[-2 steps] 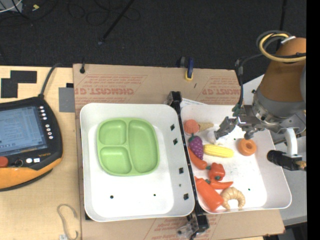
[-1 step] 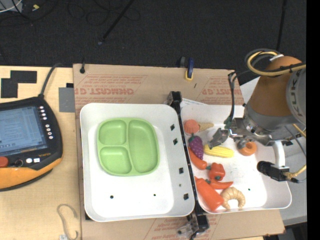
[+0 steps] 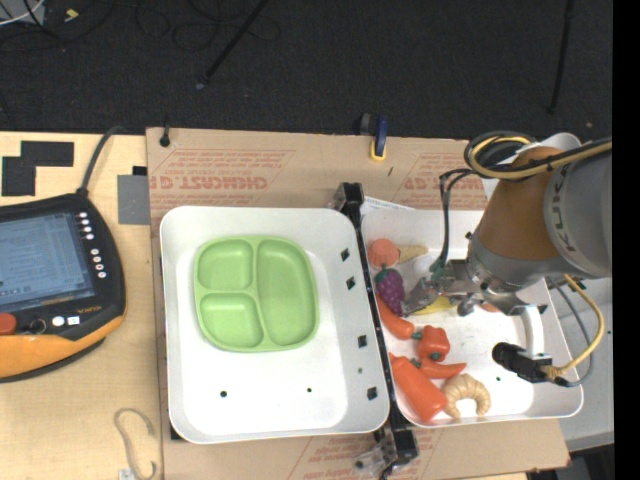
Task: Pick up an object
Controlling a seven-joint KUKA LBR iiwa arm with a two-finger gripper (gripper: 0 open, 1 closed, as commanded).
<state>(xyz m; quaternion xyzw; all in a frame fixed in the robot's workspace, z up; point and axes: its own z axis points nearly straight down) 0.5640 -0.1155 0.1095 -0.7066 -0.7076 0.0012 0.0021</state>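
My gripper (image 3: 428, 293) hangs low over the upper middle of the right bin (image 3: 560, 400), under the grey arm with its orange band (image 3: 512, 218). It sits just right of a purple bunch of grapes (image 3: 389, 288) and just above a yellow piece (image 3: 432, 309). A peach-coloured fruit (image 3: 383, 252) lies at the bin's far left. Nearer the front lie a red chilli (image 3: 397, 321), a red pepper (image 3: 432, 342), an orange carrot (image 3: 420, 389) and a tan croissant (image 3: 469, 395). I see nothing clearly held.
The left bin (image 3: 190, 388) holds a green divided plate (image 3: 256, 293). A black divider (image 3: 365, 308) runs between the bins. A teach pendant (image 3: 55, 278) lies on the bench at the far left. Cables loop around the wrist.
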